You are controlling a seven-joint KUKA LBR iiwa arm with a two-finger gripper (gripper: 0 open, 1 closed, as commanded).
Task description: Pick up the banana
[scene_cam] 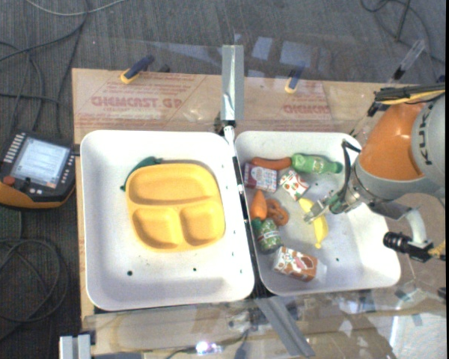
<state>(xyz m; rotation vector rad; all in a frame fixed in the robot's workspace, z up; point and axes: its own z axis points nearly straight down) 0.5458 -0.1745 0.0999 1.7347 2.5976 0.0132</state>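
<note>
Item: banana (319, 230), small, yellow, likely a light rigid plastic toy with a slick skin; lies in the right bin (374, 275), just right of the toy clutter. Pincer (323, 206) poised at its upper end; finger spread cannot be told. Suggested hold: across the mid-body, its narrow width.

A grey robot arm (426, 137) is showing a wide glossy orange band above its wrist, dark lettering on its grey shell, black cables alongside, and 1 slim metallic gripper (323, 206).
</note>
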